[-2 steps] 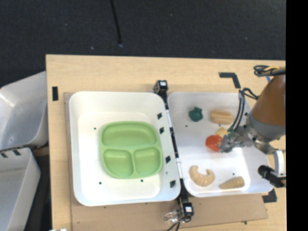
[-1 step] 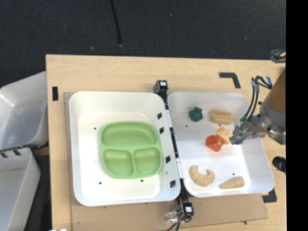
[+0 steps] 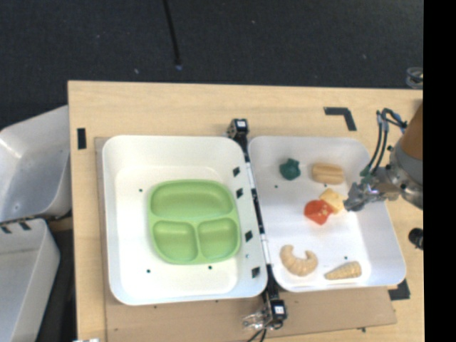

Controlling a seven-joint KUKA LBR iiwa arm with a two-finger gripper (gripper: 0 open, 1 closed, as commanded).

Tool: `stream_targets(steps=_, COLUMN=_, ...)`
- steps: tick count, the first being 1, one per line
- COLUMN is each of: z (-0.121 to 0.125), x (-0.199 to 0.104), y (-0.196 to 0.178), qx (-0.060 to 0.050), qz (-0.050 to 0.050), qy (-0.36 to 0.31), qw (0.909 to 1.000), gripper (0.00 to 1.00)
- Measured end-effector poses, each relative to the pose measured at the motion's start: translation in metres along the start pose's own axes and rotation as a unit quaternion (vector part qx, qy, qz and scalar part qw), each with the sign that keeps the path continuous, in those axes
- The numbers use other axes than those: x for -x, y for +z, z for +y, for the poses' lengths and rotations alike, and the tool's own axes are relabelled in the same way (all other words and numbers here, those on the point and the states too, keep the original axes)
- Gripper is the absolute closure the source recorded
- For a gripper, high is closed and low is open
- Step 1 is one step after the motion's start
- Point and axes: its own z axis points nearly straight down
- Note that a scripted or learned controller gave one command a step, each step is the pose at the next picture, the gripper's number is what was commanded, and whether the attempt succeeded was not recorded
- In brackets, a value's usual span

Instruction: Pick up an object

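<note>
Yellow plastic block (image 3: 332, 199) lies in the right white bin (image 3: 377, 255), touching a red round toy (image 3: 317, 211), with our claw (image 3: 354, 197) just beside it; we cannot tell the claw's state, and nothing looks lifted yet. We count one dark green piece (image 3: 289, 169), one tan roll (image 3: 328, 172), one croissant (image 3: 299, 260), one cone-shaped wafer (image 3: 343, 270), and a green divided plate (image 3: 194, 221) in the left white bin (image 3: 128, 276).

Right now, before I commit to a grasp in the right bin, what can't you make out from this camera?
- Gripper: small and blurred in the camera view, so finger state is unreadable.
- Yellow piece: the red piece and the gripper crowd it; contact cannot be told.
- Arm: cut off by the frame's right side.
- Dark green item: too small to identify.
- Cables at the bench's front edge: cut off by the bottom.
</note>
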Motion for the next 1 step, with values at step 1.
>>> stream_targets(steps=1, z=0.0095, x=-0.0501, y=0.0052, qx=-0.001, qz=0.001, qy=-0.004, qw=1.0000, gripper=1.00)
